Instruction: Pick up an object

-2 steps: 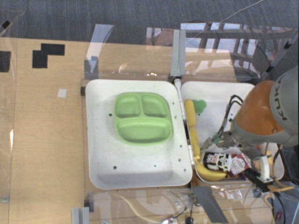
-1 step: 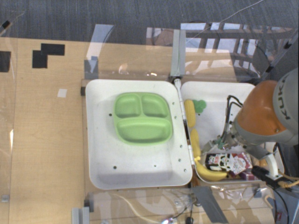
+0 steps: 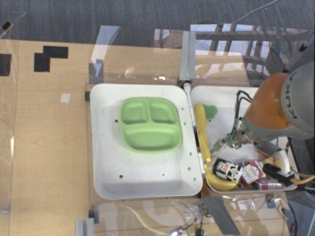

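Pale wooden bench fills the left and centre of the frame, with dark grey carpet across the top. Two shallow white bins sit side by side on it. Centre frame, the left bin holds a green divided plate, lying flat in its upper half. At right, the right bin is crowded: a long yellow stick lies along its left wall, a small green object is just beside the stick's upper end, a banana curves along the lower left corner, and a black-and-white carton and a red packet lie near the lower edge. The grey and orange arm reaches in from the right. Its gripper hangs over the bin's middle, above the carton; I cannot tell how wide it stands, and nothing is visibly in its grasp.
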Controlling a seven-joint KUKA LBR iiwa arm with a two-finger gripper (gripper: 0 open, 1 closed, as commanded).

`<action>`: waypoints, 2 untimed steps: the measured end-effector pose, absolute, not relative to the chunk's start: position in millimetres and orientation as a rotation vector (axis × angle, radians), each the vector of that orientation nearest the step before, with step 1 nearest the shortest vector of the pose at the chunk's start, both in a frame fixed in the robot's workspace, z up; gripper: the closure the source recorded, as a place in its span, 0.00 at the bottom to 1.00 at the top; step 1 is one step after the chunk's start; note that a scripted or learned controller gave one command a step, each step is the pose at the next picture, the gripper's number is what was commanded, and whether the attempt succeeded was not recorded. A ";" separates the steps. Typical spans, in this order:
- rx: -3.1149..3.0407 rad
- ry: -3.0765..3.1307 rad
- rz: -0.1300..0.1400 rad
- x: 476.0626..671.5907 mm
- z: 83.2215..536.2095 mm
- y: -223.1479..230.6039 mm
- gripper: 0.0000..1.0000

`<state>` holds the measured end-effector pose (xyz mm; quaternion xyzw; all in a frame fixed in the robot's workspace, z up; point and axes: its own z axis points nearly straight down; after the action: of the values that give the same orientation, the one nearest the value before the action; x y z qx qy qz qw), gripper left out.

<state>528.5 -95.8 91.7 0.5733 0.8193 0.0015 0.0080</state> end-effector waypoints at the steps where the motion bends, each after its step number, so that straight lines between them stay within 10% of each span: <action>1: 1.824 2.541 0.012 613.3 89.6 -97.1 0.00; 2: 1.816 2.551 0.016 614.3 99.2 -94.0 1.00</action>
<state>614.3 -94.0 99.2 0.5798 0.8147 0.0052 0.0050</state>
